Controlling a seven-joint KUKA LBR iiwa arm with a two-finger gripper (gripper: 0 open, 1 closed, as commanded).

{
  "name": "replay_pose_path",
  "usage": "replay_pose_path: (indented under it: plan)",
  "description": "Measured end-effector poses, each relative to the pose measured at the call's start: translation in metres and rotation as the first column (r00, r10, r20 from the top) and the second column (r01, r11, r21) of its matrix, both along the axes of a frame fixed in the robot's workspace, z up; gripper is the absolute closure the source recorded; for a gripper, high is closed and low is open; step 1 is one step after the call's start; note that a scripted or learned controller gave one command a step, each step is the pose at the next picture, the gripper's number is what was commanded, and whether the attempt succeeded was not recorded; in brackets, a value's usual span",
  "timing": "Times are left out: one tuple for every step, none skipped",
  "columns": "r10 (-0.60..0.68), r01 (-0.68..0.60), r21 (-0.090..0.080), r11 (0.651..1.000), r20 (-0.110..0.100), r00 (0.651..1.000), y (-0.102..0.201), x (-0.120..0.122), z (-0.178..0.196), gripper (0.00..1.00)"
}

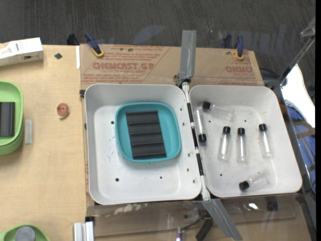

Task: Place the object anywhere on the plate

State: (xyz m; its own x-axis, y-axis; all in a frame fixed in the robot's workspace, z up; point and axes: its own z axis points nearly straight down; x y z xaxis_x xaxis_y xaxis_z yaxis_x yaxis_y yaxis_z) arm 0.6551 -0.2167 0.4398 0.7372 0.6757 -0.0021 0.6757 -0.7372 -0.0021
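The camera view shows two white bins side by side on the bench. The left bin [100, 179] holds a teal plate [148, 131] near its centre, and a dark ribbed insert [146, 133] lies on that plate. The right bin [281, 182] holds six clear tubes with black caps. One tube [200, 126] lies along the left wall. One tube [217, 109] lies tilted near the upper left corner. Three tubes [242, 144] lie roughly parallel in the middle, slightly apart. One tube [255, 181] lies tilted near the lower right corner.

The state of the gripper cannot be told from this view.

Judged step: the pick has not begun. All tubes rest in the right bin and none lies on the plate.

The next move calls for selection of a single tube. The tube near the lower right corner stands well apart from the others and appears the easiest to approach. After a secure grasp, the tube must be carried over the divider and released above the plate
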Motion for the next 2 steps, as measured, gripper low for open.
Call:
replay_pose_path:
  plan:
    - [-0.081, 0.081, 0.001, 0.997, -0.003, 0.997, -0.0022, -0.0046, -0.0008, 0.0]
    - [-0.174, 0.174, 0.0, 0.985, -0.001, 0.985, -0.0034, -0.0032, -0.0003, 0.0]
